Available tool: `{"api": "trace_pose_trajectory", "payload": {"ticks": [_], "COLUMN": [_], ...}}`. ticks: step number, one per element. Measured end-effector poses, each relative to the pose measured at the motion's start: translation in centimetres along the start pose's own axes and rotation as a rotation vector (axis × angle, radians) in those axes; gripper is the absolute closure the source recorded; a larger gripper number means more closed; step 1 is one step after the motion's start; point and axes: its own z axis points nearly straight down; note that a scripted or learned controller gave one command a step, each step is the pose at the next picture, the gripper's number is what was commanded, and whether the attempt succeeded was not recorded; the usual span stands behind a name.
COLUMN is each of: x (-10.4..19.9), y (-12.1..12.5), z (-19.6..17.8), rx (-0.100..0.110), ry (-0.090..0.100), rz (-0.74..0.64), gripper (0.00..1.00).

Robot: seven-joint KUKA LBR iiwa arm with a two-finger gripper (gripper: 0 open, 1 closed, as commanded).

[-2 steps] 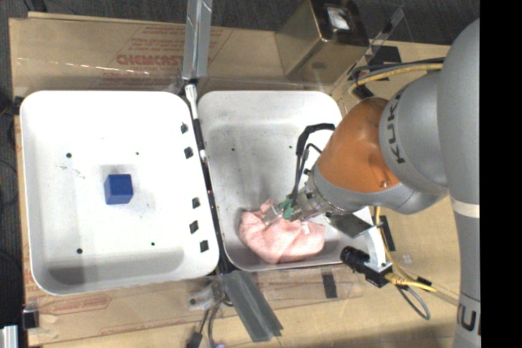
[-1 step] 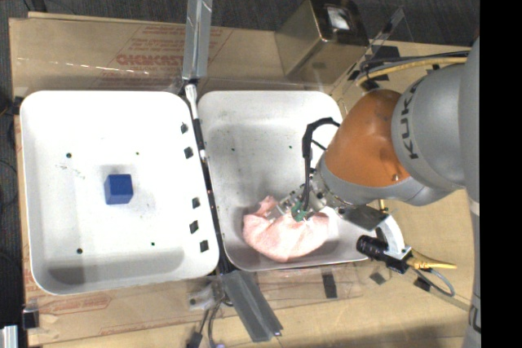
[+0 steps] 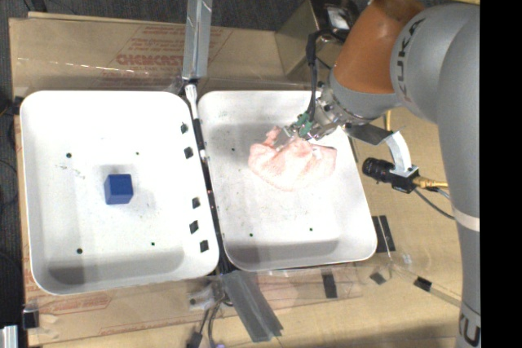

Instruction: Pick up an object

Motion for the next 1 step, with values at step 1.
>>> {"api": "trace_pose_trajectory", "payload": {"ticks": [1], "x": [-1.09], "y": [2.04], "z": [1.90], "rx": [0.000], "ry": [0.000], "rz": [0.116], "gripper": [1.00]}}
